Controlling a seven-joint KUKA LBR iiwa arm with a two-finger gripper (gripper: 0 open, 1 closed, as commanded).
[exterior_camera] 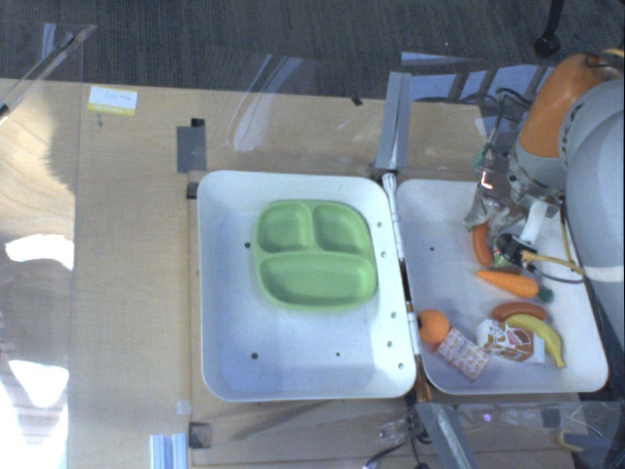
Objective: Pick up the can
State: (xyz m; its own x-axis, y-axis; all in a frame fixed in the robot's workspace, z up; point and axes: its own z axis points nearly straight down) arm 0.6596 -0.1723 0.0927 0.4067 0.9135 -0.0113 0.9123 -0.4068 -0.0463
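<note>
At the near edge of the right bin (420,213), the can (463,353) lies on its side. It is a short cylinder with a pale red-and-white patterned wrap, slanted, with one end towards the bin's near left corner. Its curved side looks smooth, so it would probably roll if nudged. An orange (433,326), round and matte, sits just beside it on the left, touching or almost touching. A flat white and red packet (509,342) lies close on the right, with a curved yellow banana (547,338) beyond it and a glossy red sausage-shaped piece (516,311) just behind.

Farther back lies a tapered carrot (508,282), and past that a small red-orange piece (481,245), too blurred to name. The gripper (500,228) hangs above that piece at the far side of the bin, amid dark cables and metal parts. Whether it is open or closed cannot be told, and nothing can be seen held in it.

The task looks to be at the approach step, as the gripper is well apart from the can. The next move probably calls for travelling to the near left part of the bin, turning to grip across the can's round body, and coming down between the orange and the packet without pushing either.

In the left bin (225,360) rests a green divided plate (314,254) of smooth plastic.
</note>
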